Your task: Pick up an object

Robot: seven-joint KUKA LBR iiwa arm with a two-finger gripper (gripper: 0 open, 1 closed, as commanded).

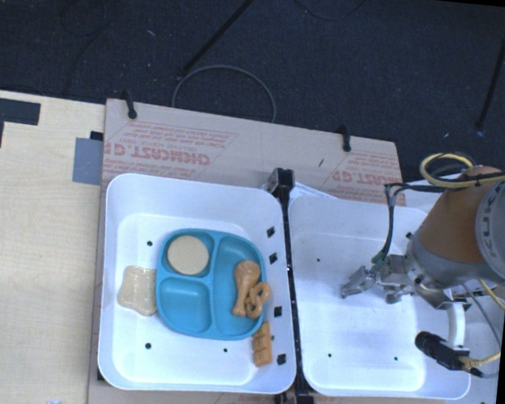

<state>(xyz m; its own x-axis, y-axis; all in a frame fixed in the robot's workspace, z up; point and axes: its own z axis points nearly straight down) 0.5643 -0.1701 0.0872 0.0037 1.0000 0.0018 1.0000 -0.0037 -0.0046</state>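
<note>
1. The bench carries 2 shallow white bins side by side, the left bin and the right bin, meeting along a black divider.
2. The arm, grey with an orange band, comes in over the right bin's right edge.
3. A blue tray with 3 compartments lies in the middle of the left bin.
4. The gripper hangs over the middle of the right bin's floor, its tip pointing toward the divider; whether its fingers are spread or closed cannot be told, and nothing shows between them.
5. A tan pretzel-like piece lies in the tray's right compartment, its long axis running from the bin's far edge toward the near edge.
6. A round tan disc sits in the tray's far-left compartment.
7. A pale bread-like piece rests on the bin floor, touching the tray's left edge, long axis far-to-near.
8. A small orange-brown piece lies just off the tray's near-right corner, close to the divider, long axis far-to-near.
</note>
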